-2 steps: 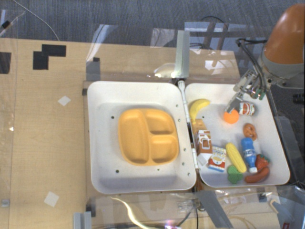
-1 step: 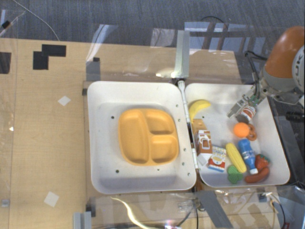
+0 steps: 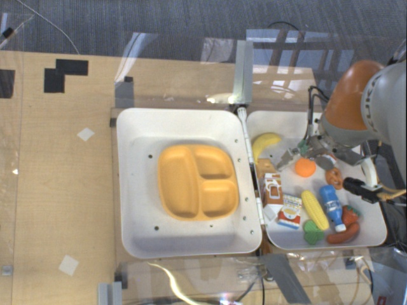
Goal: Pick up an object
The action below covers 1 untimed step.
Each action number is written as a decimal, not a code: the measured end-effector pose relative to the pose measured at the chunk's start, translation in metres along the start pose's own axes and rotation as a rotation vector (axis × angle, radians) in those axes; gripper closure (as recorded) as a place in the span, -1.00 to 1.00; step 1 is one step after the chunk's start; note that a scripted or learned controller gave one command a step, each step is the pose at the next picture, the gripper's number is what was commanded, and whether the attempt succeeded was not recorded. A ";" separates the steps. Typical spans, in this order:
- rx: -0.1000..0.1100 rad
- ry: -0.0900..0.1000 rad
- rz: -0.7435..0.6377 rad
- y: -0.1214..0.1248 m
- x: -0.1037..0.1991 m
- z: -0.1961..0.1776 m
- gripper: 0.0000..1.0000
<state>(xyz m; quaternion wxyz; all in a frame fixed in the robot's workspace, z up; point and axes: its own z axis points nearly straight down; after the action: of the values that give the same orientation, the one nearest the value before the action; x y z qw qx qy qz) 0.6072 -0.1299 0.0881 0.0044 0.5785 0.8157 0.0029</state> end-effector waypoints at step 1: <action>-0.011 -0.008 -0.007 0.004 -0.002 -0.015 1.00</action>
<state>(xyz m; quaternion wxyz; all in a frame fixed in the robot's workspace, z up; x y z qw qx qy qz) 0.6111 -0.1309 0.1031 0.0109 0.5754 0.8178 0.0048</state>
